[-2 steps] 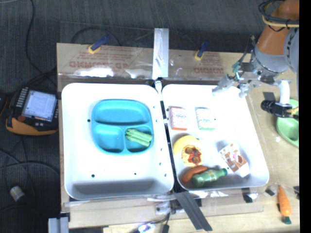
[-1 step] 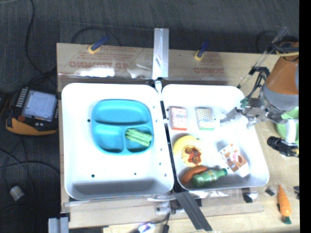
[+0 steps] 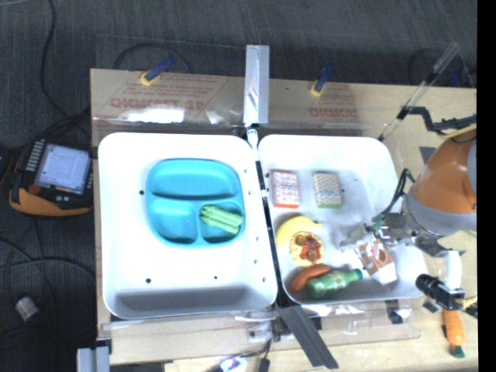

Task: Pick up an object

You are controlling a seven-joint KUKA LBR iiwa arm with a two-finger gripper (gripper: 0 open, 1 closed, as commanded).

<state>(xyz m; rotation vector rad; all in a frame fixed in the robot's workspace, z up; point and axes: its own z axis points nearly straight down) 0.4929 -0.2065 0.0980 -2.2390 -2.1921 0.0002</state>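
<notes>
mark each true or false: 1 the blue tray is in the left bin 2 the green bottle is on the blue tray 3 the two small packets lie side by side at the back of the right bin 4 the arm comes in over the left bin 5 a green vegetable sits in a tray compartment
1. The blue tray lies in the left bin. True.
2. The green bottle is on the blue tray. False: it lies near the front of the right bin, beside a red item.
3. The red packet and the green packet lie side by side at the back of the right bin. True.
4. The arm comes in over the left bin. False: it is over the right bin's right edge.
5. A green vegetable sits in the tray's lower right compartment. True.
</notes>
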